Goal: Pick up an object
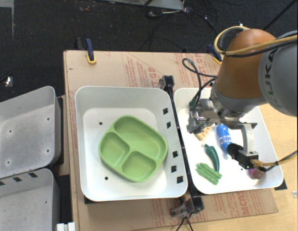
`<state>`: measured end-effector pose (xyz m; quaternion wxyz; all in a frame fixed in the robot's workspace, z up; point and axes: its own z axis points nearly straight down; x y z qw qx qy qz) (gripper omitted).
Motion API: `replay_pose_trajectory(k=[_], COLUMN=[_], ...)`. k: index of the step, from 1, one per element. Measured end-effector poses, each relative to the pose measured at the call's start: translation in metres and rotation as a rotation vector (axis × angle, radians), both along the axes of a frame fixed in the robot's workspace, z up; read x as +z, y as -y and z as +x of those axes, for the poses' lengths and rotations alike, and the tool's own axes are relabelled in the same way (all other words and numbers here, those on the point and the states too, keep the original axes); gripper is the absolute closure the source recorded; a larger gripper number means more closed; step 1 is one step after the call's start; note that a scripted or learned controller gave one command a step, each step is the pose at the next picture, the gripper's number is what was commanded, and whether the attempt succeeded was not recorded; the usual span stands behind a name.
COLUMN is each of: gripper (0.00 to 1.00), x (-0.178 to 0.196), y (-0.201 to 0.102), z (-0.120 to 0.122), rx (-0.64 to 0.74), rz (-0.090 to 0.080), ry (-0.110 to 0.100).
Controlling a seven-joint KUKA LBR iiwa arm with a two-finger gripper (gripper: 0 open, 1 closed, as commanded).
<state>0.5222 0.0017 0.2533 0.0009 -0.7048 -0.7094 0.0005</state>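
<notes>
Bins sit side by side on a brown board [120, 66], and each one has its own things inside.

Far on the left lie some white plastic lids [24, 124], off the board and out of the way.

Next comes the left bin [86, 105]. A green plate [133, 148] with three sections lies flat in the middle of it. It is big and wide, so it looks hard for two small fingers to grab.

A black strip [178, 143] runs between the two bins where their walls meet.

Then comes the right bin [269, 138], and that is where the small things are. A bunch of green beans [208, 173] lies near the front. Just behind it is a dark green pepper [212, 157], long and curved. A blue bottle [224, 136] lies beside that, close to the arm. A small tan piece [202, 134] peeks out next to the gripper. Near the front right corner sits a little purple thing [257, 173], too small to name.

The gripper [199, 121] hangs low over the back of this bin, close to the tan piece and the blue bottle. The big grey and orange arm [245, 66] covers most of it from above, so how wide the fingers are, or whether anything is between them, cannot be told. My guess is that the arm is over this bin because the small things here are easier to pick up. Nothing looks lifted yet; all the things seem to rest on the bin floor.
</notes>
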Motion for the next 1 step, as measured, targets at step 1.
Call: replay_pose_trajectory(k=[1], gripper=[1.0], x=[-0.0179], y=[-0.0588], z=[-0.0013], rx=[0.001], rz=[0.0], ry=[-0.002])
